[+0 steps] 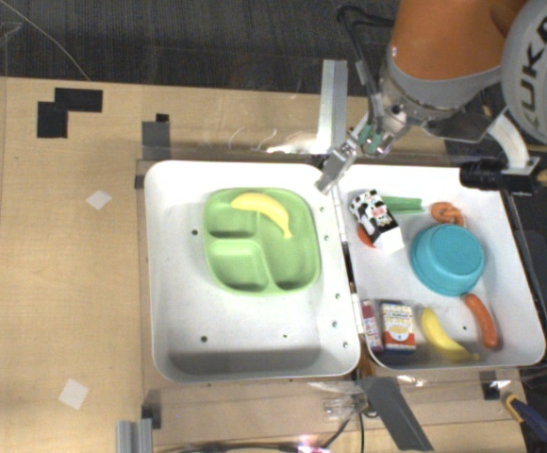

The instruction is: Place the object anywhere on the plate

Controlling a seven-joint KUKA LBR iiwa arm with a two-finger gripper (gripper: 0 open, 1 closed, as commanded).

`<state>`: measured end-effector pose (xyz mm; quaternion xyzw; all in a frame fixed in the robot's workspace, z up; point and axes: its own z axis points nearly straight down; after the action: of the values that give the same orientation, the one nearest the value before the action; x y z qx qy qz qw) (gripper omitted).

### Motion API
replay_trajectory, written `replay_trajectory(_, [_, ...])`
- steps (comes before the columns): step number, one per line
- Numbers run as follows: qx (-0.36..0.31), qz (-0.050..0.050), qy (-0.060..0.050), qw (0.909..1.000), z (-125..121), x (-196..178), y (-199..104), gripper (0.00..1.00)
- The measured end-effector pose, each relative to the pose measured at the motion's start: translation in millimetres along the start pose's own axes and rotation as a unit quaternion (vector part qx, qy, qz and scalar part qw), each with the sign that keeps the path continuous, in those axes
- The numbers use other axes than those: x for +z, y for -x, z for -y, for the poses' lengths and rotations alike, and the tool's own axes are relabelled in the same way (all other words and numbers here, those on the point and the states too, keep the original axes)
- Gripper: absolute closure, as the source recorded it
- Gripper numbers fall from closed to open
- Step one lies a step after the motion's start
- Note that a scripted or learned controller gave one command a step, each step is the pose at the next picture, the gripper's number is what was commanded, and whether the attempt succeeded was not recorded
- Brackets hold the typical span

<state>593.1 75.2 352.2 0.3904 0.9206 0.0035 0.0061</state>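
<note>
Yellow banana (266, 211), green plate (255, 262)

Left bin (174, 338): plate (255, 272) at centre, banana (264, 210) in its far right compartment. Right bin (523, 333): carton (375, 217) far left, bowl (448, 259) to its right, shrimp (447, 213) behind the bowl, sausage (482, 319) in front of it. Near edge: box (397, 327) left, second banana (440, 335) just beside it on the right.

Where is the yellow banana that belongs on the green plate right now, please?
The banana lies on the green plate, in its upper compartment, inside the left bin of the camera view.
</note>
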Motion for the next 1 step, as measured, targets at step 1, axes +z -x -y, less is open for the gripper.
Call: replay_trajectory(1, [-0.002, 0.001, 0.002, 1.0, -1.5, -10.1, 0.2, 1.0])
